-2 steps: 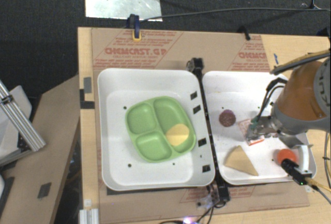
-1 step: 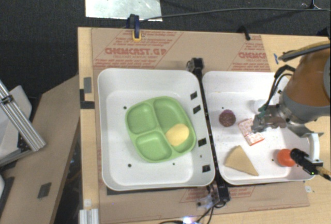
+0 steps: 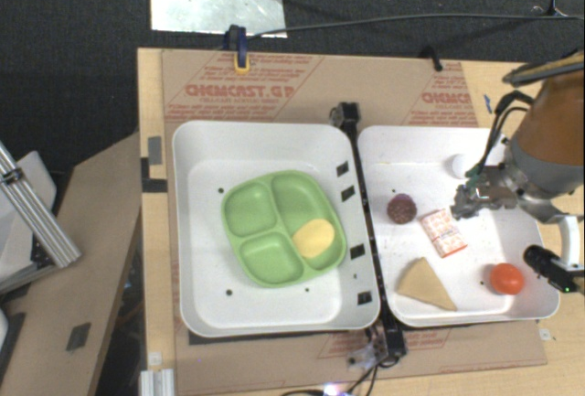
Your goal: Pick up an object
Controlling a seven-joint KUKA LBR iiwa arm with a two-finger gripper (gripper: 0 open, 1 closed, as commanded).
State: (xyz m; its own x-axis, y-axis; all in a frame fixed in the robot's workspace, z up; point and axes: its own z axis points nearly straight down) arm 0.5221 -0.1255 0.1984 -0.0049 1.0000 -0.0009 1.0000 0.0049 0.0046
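Note:
The right bin [image 3: 395, 155] holds a dark red-brown ball [image 3: 401, 208], a small red-and-white packet [image 3: 442, 232], a tan wedge [image 3: 426, 284], a red-orange ball [image 3: 505, 278] and a small white piece [image 3: 456, 166] near its far wall. My gripper [image 3: 465, 201] hangs over the right bin, just right of the dark ball and above the packet's far end. Nothing shows between its tips. A yellow lump [image 3: 315, 238] lies in the green tray [image 3: 249, 209] in the left bin [image 3: 203, 243].
The arm's grey and orange body [image 3: 548, 138] covers the right bin's far right corner. A black divider [image 3: 358, 211] with clips runs between the bins. A cable [image 3: 393, 19] crosses the dark background above the bench.

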